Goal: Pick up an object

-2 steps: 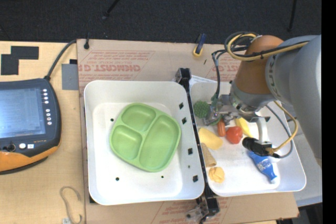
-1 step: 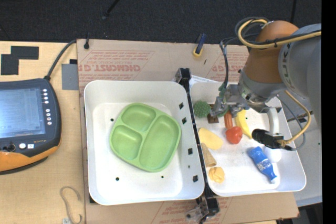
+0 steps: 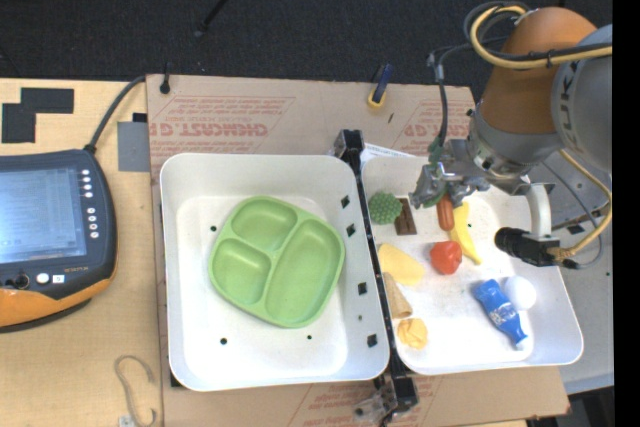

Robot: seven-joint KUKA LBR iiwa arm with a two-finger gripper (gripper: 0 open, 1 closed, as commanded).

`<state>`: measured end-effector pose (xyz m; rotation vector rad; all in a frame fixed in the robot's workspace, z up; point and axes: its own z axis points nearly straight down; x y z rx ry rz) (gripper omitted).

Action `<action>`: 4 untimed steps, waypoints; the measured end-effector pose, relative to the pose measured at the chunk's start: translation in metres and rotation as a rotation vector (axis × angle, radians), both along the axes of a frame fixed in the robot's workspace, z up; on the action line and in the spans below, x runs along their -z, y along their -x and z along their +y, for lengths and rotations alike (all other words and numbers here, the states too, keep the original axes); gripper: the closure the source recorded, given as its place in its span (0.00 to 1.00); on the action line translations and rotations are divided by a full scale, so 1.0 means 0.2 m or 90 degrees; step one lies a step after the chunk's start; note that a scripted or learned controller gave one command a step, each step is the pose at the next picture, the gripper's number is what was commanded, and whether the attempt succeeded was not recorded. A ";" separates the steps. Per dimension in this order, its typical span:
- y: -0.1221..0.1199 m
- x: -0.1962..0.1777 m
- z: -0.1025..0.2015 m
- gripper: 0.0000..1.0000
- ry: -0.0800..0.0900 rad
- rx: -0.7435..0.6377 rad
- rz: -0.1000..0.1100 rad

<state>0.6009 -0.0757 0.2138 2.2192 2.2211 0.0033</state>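
Note:
My gripper (image 3: 440, 191) hangs over the back part of the right bin (image 3: 560, 335), just above a red sausage (image 3: 446, 214) that lies against a yellow banana (image 3: 467, 235). To its left are a green broccoli (image 3: 384, 207) and a brown bar (image 3: 405, 218). In front of it lie a red tomato (image 3: 446, 257), a pale yellow wedge (image 3: 401, 265), a tan cone (image 3: 398, 299) and a small orange piece (image 3: 412, 332). A blue bottle (image 3: 499, 311) and a white ball (image 3: 521, 293) rest at the front right.
The left bin (image 3: 190, 315) holds a green divided plate (image 3: 278, 260). A raised black divider (image 3: 362, 245) separates the bins. A tablet pendant (image 3: 50, 220) sits on the bench at far left. A black part (image 3: 525, 245) and cables hang from the arm over the right bin's right side.

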 end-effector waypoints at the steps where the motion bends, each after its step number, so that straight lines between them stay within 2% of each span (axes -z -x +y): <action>1: 0.00 -0.07 -0.01 1.00 0.000 0.000 0.002; 2: 0.00 -0.05 0.23 1.00 -0.001 -0.002 0.004; 3: 0.03 -0.11 0.29 1.00 -0.001 0.000 0.003; 4: 0.08 -0.09 0.30 1.00 0.000 0.002 0.005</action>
